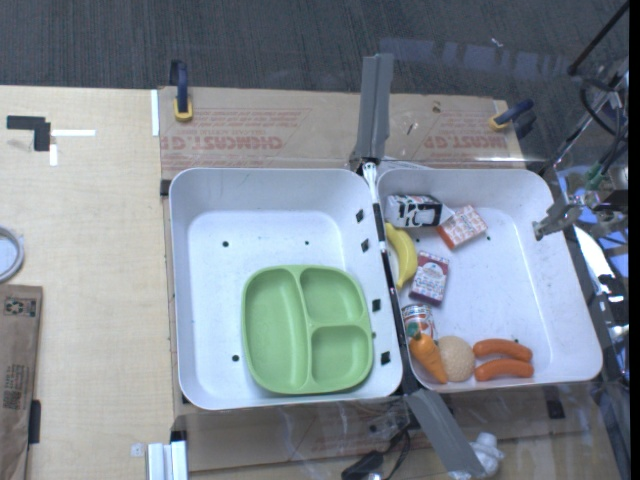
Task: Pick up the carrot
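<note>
While the left bin (190,268) carries a green divided plate (308,328), the right bin (540,268) lists: carrot (428,357) at its near left corner, touching a tan round bun (457,358); can (417,321) just beyond; banana (404,254); small cartons (440,238) farther back; two sausages (502,360) near right. Hand state: cannot tell.

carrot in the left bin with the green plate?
No, the carrot lies in the right bin, at its near left corner beside the round bun.
</note>
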Motion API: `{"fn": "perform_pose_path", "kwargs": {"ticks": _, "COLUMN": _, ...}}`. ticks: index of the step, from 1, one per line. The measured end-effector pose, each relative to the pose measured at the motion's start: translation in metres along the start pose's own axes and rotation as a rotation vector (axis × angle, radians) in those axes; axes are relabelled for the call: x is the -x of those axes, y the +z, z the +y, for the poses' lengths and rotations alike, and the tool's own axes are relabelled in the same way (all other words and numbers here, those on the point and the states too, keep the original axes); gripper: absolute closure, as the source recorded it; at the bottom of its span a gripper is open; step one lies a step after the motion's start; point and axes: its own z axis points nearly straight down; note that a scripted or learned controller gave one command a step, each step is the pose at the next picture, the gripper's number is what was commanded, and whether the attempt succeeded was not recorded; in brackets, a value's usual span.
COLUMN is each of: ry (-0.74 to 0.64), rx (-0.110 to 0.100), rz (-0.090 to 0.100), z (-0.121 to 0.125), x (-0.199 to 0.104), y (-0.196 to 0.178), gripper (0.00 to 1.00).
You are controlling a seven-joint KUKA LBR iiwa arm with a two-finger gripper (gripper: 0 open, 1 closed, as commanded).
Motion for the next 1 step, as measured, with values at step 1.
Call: {"fn": "perform_pose_path", "kwargs": {"ticks": 1, "ry": 0.209, "rx": -0.001, "rz": 0.001, "z": -0.047, "x": -0.0623, "y": 0.1754, "gripper": 0.0}}
